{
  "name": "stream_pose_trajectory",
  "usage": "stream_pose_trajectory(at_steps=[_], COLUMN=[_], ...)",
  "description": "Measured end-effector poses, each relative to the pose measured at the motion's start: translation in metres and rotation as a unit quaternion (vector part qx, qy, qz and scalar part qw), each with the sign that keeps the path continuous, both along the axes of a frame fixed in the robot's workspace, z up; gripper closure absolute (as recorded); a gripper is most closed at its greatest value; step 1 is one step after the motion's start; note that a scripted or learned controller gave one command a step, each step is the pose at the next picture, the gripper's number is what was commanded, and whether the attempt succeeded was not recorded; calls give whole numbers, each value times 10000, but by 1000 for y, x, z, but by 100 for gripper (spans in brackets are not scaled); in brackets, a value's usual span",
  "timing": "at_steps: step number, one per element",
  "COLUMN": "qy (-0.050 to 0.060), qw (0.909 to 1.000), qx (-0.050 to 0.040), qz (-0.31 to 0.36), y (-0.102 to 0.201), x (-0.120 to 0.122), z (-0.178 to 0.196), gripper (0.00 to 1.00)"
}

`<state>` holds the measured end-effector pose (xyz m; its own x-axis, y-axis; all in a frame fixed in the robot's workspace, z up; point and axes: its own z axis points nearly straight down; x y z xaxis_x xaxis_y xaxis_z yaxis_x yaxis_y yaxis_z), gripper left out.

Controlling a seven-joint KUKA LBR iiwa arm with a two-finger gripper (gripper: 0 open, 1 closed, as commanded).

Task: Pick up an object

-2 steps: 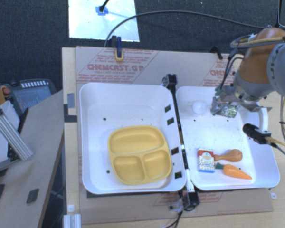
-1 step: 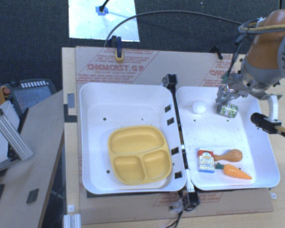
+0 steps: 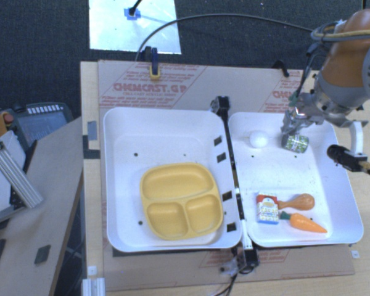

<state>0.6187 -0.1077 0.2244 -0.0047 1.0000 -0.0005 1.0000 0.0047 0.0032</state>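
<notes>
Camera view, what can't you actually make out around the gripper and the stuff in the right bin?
- Gripper: whether it grips the small green object below it; the fingers are too small and blurred.
- Green object: its identity; blurred, top covered by the gripper.
- Small carton: its label is too small to read.
- Arm: cut off by the upper right edge.

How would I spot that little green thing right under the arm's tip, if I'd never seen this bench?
Start at the right-hand white bin, the one without the yellow tray. Look to its far end, where the end effector hangs. The small green can sits just below it, right of a white ball; it is the bin's sole green, drum-shaped item.
</notes>
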Motion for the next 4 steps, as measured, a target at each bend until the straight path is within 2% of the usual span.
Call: stream_pose_trajectory(at_steps=[1, 3, 4], qy=[7, 5, 7], qw=[10000, 10000, 10000], qx=[13, 13, 14], qz=[27, 22, 24], y=[61, 157, 204], x=[8, 9, 9], z=[-7, -13, -3], gripper=[100, 100, 100])
